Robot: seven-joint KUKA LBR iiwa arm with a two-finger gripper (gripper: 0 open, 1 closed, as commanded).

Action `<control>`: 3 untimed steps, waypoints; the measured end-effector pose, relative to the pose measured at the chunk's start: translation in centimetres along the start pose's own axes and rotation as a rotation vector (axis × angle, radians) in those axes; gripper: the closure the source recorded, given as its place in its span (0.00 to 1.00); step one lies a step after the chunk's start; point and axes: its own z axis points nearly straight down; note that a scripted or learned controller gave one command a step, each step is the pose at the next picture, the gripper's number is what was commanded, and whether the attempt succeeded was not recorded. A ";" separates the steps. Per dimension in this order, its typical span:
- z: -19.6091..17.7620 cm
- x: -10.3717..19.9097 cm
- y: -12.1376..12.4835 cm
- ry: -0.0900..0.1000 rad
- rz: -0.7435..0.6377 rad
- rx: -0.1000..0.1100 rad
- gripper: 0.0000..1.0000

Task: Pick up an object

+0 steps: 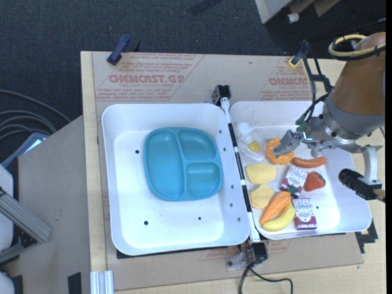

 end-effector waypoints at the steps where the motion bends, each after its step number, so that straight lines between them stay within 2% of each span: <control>1: 11.5 -4.4 3.4 -0.002 0.001 -0.002 0.00; 2: 10.5 -4.4 3.4 -0.002 0.002 -0.004 1.00; 3: 10.5 -4.4 3.4 -0.001 0.002 -0.003 0.00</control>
